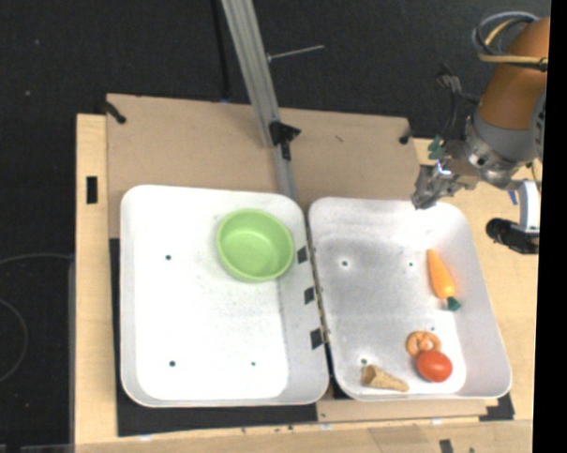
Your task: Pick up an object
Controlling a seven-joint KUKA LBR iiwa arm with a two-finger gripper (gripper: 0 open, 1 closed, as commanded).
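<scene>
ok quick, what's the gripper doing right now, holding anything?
Gripper: above the right bin's far edge, nothing visibly held; open or closed cannot be told.

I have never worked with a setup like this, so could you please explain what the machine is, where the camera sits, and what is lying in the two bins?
The picture comes from one fixed camera above the bench, looking down at a slant. The grey machine with the orange band at the upper right is a robot arm; its gripper hangs over the far edge of the right bin, and nothing shows between its fingers.

Two shallow white bins sit side by side. The left bin holds a green bowl near its far right corner. The right bin holds a toy carrot along its right side, and near its front a red tomato, a small orange piece touching it, and a tan cone-shaped item. The arm is meant to pick up an object.
</scene>
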